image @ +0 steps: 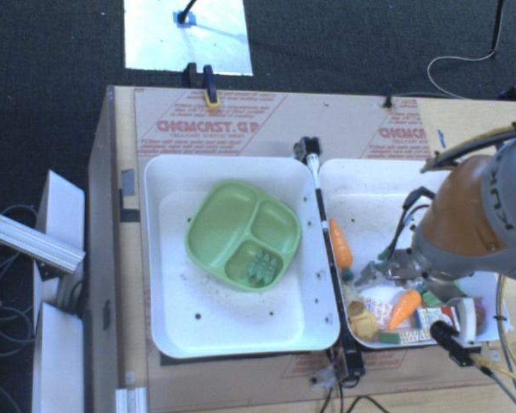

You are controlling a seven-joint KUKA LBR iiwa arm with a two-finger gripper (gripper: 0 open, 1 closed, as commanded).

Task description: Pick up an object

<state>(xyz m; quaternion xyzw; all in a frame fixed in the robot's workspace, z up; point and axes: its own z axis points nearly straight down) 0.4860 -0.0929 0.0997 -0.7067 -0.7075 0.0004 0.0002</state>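
camera view | bench [232, 119] print: "CHEMCAST GP" | plate [243, 235] unmarked

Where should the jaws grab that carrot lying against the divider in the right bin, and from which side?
Probably across the middle of the carrot, coming straight down from above. It lies lengthwise along the right bin's left wall, so closing along the wall on its narrow width likely suits best.
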